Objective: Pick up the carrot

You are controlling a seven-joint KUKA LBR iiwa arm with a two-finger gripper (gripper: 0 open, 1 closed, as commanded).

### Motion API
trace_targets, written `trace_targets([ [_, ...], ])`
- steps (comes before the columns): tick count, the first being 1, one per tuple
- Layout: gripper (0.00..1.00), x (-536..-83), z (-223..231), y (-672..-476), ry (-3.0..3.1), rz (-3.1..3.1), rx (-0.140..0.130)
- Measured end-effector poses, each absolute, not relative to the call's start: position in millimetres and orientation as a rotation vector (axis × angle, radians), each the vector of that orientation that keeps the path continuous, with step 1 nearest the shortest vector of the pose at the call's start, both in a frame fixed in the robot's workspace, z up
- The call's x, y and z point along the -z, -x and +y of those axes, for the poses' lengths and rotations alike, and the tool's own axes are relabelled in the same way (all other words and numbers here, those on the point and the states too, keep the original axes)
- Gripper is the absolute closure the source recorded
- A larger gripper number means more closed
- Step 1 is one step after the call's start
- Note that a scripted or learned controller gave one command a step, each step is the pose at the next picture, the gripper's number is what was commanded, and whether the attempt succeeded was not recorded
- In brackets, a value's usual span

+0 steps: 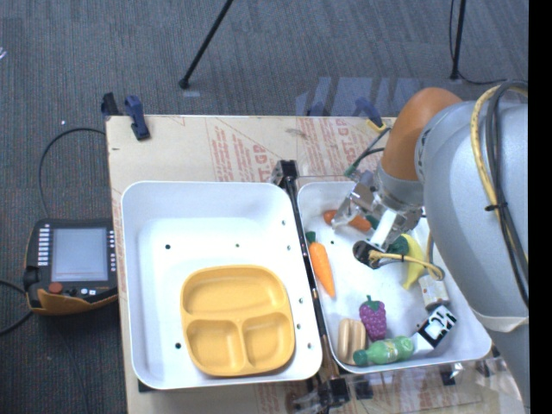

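The carrot (322, 266) is orange with a green top. It lies in the right bin (470, 345), along that bin's left wall, top pointing to the back. My gripper (368, 219) hangs over the back middle of the same bin, a short way right of and behind the carrot, not touching it. Its two fingers stand apart, so it is open. A small orange-red object (336, 218) lies just under and left of the fingers, partly hidden by them.
The right bin also holds a banana (415, 262), purple grapes (373, 317), a hot dog bun (349, 338), a green bottle-like item (385, 350) and a black-and-white object (436, 324). A yellow divided plate (237, 319) lies in the left bin (147, 231).
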State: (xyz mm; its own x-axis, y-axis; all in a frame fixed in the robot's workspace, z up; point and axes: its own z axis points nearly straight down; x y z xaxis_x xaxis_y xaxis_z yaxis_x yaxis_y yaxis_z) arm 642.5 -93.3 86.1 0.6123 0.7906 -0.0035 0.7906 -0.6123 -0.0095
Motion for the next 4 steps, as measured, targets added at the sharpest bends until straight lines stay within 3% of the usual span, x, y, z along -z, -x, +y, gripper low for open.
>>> trace_targets([
  [1,0.00,-87,-166,-643.8,2.868,-1.197,0.001],
  [2,0.00,-86,-82,-594.0,2.965,-1.007,-0.008],
  [3,0.00,-86,-81,-583.1,3.098,-0.483,-0.010],
  [4,1.00,-95,-80,-582.6,3.091,-0.490,-0.019],
])
